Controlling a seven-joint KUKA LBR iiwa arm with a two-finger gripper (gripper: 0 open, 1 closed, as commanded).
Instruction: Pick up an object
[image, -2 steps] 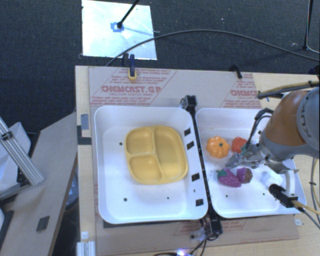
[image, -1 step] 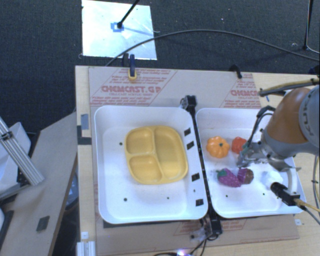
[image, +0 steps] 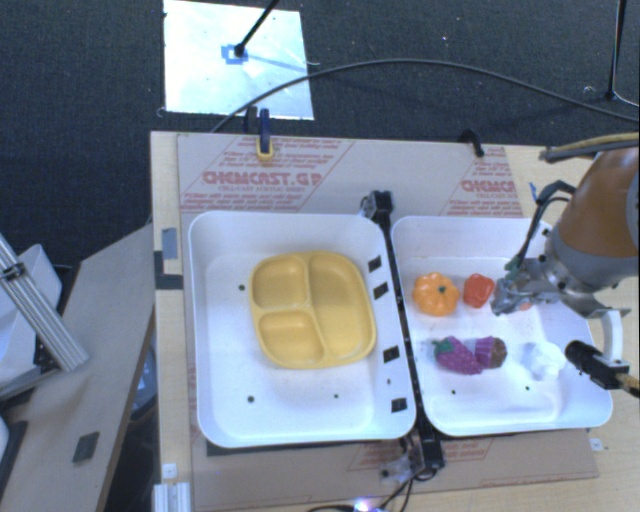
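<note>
Right bin: orange pumpkin at 10 o'clock, red pepper beside it; purple grape bunch at centre; small white item at 3 o'clock.

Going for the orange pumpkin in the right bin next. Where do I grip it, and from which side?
Probably from straight above, fingers closing across the round body of the pumpkin. It sits apart from the red piece and the purple piece, with bare bin floor around it for the gripper.

Toys crowding right bin; left corners open.

Bright, even overhead light; slightly soft focus
</note>
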